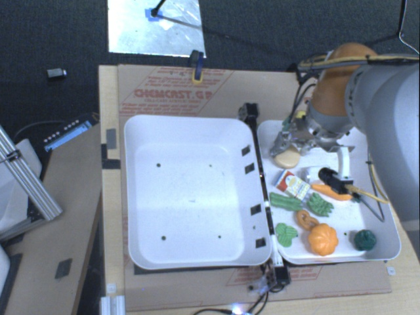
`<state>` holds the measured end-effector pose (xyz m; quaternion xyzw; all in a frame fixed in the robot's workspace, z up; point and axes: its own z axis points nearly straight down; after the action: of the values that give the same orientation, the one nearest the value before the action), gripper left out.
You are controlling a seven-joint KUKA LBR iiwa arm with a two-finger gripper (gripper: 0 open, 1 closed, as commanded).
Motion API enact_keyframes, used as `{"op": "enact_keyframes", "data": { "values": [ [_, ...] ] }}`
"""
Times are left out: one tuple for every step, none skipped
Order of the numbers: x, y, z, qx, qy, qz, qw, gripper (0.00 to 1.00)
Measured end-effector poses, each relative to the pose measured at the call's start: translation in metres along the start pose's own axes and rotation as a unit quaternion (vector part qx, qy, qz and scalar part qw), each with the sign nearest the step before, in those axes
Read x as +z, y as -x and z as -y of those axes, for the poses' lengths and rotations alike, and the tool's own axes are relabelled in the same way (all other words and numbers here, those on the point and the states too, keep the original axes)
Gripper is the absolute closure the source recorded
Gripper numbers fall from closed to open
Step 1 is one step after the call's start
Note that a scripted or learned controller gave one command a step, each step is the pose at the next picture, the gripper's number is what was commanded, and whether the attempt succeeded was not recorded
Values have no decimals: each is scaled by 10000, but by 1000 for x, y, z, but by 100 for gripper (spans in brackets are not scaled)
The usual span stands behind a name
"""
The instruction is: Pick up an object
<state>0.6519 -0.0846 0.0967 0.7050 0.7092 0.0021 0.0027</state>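
A tan bench (111, 195) is carrying two shallow white bins side by side on a cardboard sheet (177, 92) printed with red lettering. The left bin (134, 195) is sitting beside the right bin (387, 238), their inner edges meeting along a row of black clips (252, 169). A blue-and-yellow clamp (196, 65) is gripping the sheet's far edge. Dark carpet (59, 25) is surrounding the bench.

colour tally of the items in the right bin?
Right bin by colour:
Green: 4, bean pod, leafy piece, small piece, dark ball
Orange: 3, pumpkin, ring, carrot
Beige: 1, round piece
Red-white: 1, carton
Black: 1, black piece
Total: 10
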Motion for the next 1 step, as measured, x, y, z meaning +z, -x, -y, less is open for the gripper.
{"op": "enact_keyframes", "data": {
  "values": [
    [-73, -2, -12, 5, 15, 2, 10000, 100]
  ]
}}
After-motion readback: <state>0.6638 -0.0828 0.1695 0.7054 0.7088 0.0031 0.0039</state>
